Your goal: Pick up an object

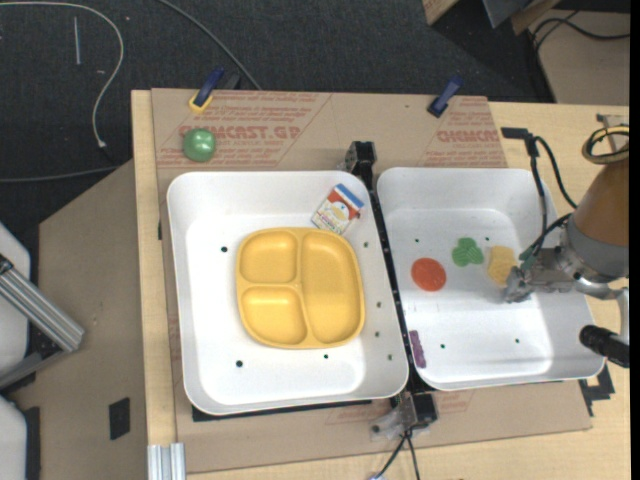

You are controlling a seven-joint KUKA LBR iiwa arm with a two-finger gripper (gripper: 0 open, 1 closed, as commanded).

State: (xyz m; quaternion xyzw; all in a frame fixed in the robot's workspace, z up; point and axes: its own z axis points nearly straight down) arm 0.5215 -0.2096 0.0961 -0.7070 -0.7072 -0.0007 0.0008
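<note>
- Yellow toy (500,264) lies in the right bin (470,360), touching or just beside the end effector (517,286) on its far-left side; being nearest, it looks the likeliest thing to be picked
- End effector sits low over the bin floor, reached in from the right; whether it is spread or closed, I cannot tell; nothing visibly sits in its grip
- Green toy (466,252) lies just beyond the yellow one, further left; red disc (429,274) lies well to the left, apart from both
- Left bin (200,298) holds a yellow divided plate (300,287) and a small carton (337,210), far left of the end effector, out of play for this reach
- Green ball (200,145) rests on the counter (290,128), outside both bins
</note>
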